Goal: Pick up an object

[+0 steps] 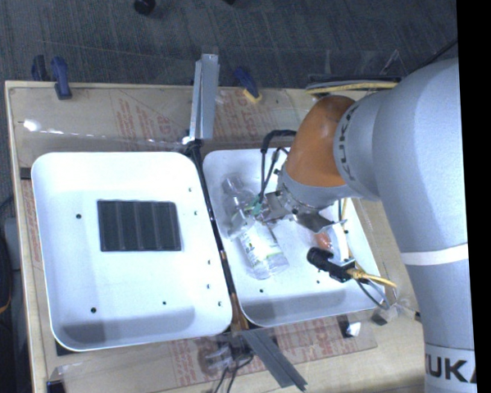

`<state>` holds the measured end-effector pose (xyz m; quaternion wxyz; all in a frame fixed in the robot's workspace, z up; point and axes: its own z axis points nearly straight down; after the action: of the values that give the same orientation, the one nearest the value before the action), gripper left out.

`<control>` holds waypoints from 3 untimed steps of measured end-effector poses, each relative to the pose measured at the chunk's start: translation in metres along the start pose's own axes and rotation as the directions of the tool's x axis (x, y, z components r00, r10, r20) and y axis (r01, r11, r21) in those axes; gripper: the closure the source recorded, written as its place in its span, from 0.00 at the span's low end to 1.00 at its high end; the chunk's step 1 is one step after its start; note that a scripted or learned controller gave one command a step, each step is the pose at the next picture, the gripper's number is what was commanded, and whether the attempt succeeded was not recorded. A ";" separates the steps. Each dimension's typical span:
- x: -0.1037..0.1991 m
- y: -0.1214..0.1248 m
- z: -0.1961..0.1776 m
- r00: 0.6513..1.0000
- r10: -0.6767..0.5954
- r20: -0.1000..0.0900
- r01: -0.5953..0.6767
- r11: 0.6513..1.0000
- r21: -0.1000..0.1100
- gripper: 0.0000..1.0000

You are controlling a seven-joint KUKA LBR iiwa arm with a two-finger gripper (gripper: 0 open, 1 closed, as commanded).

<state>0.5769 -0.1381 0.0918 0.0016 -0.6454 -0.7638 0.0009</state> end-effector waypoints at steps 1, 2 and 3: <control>0.011 -0.026 0.001 0.994 -0.113 -0.001 0.113 0.994 0.001 0.00; 0.013 0.031 -0.001 0.996 -0.094 0.004 0.094 0.996 -0.003 0.00; 0.067 0.052 -0.154 0.947 -0.323 0.003 0.323 0.947 -0.003 0.00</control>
<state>0.6179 -0.0636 0.2459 -0.0004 -0.5119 -0.8591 0.0002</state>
